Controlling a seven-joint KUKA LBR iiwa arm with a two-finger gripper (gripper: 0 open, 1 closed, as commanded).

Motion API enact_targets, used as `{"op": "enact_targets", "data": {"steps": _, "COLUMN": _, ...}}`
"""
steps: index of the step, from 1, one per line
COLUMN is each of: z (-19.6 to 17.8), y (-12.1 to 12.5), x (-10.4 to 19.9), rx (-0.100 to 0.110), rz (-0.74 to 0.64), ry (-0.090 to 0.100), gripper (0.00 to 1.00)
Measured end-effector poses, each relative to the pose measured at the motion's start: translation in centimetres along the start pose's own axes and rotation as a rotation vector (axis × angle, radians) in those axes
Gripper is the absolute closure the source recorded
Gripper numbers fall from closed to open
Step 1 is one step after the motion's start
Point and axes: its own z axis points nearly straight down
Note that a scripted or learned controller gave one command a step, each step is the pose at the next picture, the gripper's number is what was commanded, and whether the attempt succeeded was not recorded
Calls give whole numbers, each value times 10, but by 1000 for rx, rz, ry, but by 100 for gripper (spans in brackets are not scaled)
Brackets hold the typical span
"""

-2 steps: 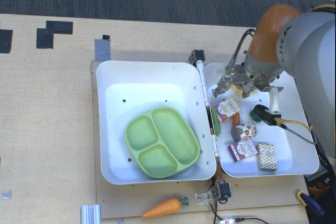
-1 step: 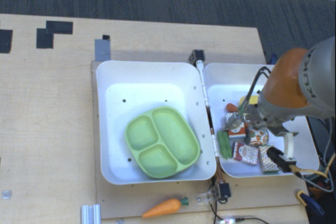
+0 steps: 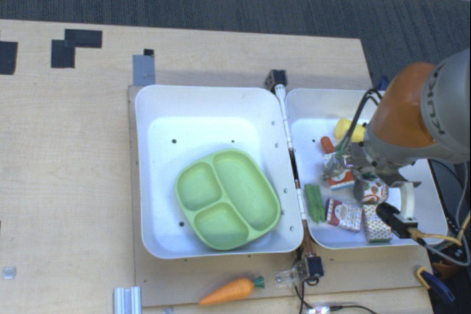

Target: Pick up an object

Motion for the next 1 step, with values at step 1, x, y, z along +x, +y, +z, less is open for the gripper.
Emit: {"op": "enact_targets", "data": {"steps": 1, "z": -87, "y": 86, "x": 48, "rx": 6, "rz": -2, "ry": 3, "gripper": 100}}
